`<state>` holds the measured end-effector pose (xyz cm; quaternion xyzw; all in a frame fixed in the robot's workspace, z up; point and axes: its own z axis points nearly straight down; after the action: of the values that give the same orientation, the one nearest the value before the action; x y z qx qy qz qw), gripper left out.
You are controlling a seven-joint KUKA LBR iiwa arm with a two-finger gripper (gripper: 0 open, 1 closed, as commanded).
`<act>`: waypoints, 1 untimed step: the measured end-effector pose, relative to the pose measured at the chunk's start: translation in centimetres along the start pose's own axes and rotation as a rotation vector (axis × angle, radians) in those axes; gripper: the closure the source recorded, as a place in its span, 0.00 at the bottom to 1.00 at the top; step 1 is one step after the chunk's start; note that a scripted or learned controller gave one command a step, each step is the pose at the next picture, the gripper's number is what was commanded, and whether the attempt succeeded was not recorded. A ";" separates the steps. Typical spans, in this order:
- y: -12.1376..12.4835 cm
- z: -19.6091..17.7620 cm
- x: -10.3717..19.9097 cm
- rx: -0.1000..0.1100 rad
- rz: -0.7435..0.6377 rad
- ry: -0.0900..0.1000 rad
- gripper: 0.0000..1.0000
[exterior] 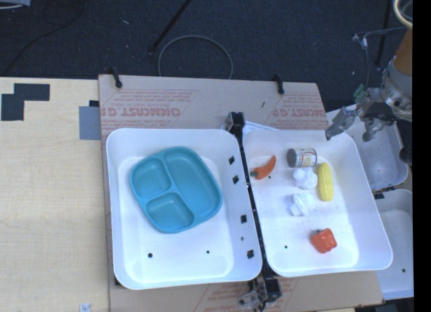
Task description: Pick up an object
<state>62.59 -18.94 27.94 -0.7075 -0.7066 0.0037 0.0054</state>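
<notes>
The right bin [363,189] holds several small objects. An orange chili pepper [264,168] lies near its left wall. A small can [302,158] rests on its side beside a yellow corn cob [325,181]. Two white crumpled pieces [306,178] [302,203] sit between them, and an orange-red bell pepper [324,240] lies toward the front. My gripper [352,127] hangs over the bin's far right corner, above and to the right of the can. It is open with nothing between its fingers.
In the left bin [128,250] lies a blue divided plate [176,188]. A black divider [246,196] runs between the two bins. Cardboard [202,105] lies under both bins. A clear tray [384,162] stands off the right bin's right edge.
</notes>
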 end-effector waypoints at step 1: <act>0.2 -0.7 0.0 -0.012 -0.002 -0.003 0.00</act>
<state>62.78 -18.94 28.67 -0.7070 -0.7072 0.0003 0.0001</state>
